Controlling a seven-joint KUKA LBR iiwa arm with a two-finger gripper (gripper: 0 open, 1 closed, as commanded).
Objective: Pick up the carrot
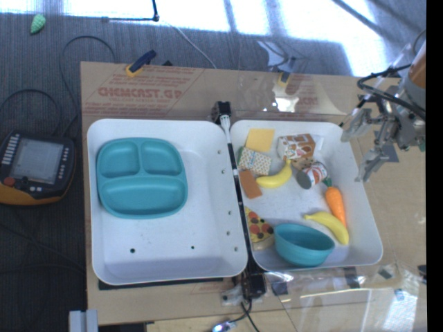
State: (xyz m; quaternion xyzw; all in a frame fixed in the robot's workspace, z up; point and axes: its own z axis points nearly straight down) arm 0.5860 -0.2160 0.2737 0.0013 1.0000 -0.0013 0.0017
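while poised outside the right bin (360, 206), hangs gripper (377, 147) open, holding nothing. approach step, likely. carrot (336, 204) inside that bin, near its right wall. calls for descent onto carrot.

A tray (142, 175) lies in the left bin (111, 254); carrot (336, 203) in the right bin (367, 247).

Right bin (360, 206), landmark: carrot (336, 203) near its right wall; two bananas (275, 178) (331, 225); blue bowl (302, 245) at its near edge; gripper (370, 147) outside its right wall, fingers spread; teal divided plate (141, 176) in left bin (201, 254) beside it.
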